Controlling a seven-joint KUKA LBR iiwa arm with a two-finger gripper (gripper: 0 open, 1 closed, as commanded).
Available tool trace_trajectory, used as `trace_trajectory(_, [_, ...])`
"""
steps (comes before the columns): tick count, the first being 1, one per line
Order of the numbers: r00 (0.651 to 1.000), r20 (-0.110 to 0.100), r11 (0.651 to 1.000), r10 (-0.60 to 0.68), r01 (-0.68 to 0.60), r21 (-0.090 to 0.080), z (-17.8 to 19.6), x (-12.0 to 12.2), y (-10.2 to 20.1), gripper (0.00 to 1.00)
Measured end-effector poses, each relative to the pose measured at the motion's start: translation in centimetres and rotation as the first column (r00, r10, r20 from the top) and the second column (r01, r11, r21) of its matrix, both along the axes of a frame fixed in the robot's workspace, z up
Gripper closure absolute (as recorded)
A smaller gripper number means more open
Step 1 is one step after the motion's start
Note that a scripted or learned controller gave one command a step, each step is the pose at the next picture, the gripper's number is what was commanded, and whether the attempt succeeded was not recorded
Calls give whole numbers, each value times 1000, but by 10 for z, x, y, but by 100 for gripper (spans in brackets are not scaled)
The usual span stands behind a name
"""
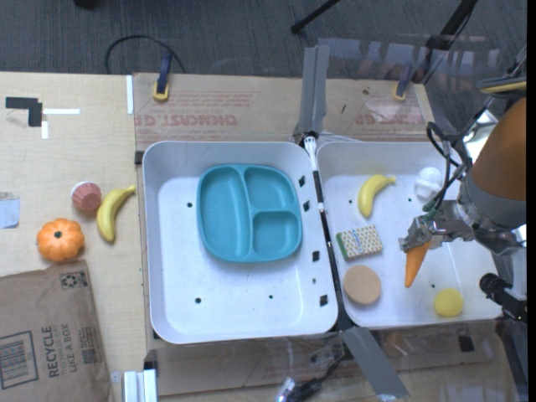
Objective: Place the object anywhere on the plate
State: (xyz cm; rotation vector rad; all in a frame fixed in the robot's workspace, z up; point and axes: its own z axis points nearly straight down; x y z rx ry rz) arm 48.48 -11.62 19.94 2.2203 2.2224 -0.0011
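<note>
The desk (67,149) was light wood w/ brown cardboard sheets laid across its middle and right. Two shallow white bins sat side by side on it: left bin (167,258) and right bin (394,312), touching along their inner edges. On the bare wood left of the bins lay a yellow banana (112,212), a small pinkish-red round item (86,197) just beside its upper end, and a small orange pumpkin (60,240) near both. A cardboard box (46,337) marked RECYCLE sat at the bottom-left corner. A black L-shaped bracket (25,107) lay near the top-left w/ white tape strips beside it.
</note>
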Motion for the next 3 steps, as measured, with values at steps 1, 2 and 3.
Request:
trace_trajectory(1, [994, -3, 994, 112, -112, 0, -9, 59, 85, 100])
trace_trajectory(2, [995, -2, 995, 95, -95, -2, -9, 147, 159, 100])
trace_trajectory(3, [996, -2, 996, 95, -95, -2, -9, 147, 159, 0])
